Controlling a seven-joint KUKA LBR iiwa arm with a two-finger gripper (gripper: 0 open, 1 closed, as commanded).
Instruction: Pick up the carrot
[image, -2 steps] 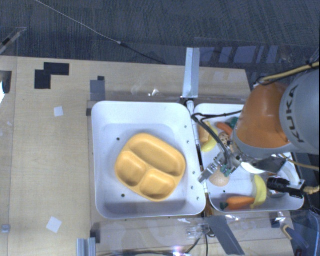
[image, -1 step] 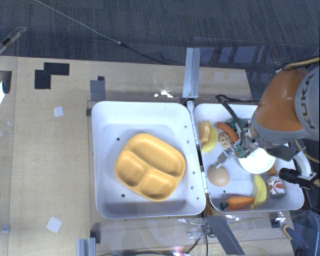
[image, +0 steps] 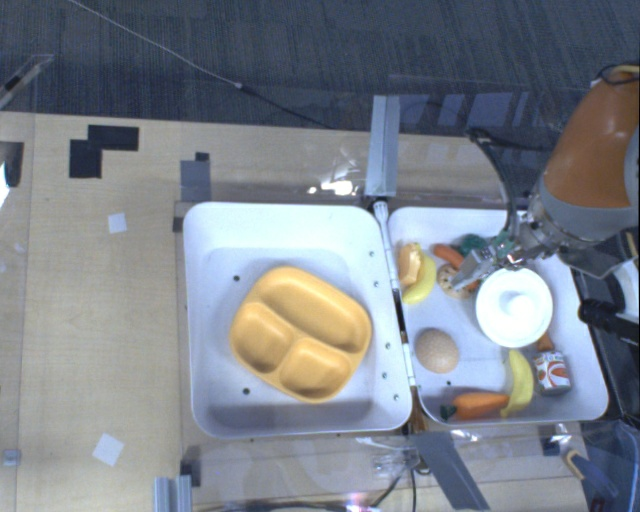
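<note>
An orange carrot with a green end lies along the front wall of the right bin, beside a banana. My gripper hangs over the back middle of that bin, well behind the carrot, with the white round wrist disc just to its right. It points down-left at a cluster of items: a second small orange piece with a green thing behind it. I see nothing held.
A yellow divided plate lies in the left bin. The right bin also holds a yellow fruit by the divider, a tan round ball and a small orange-and-white can.
</note>
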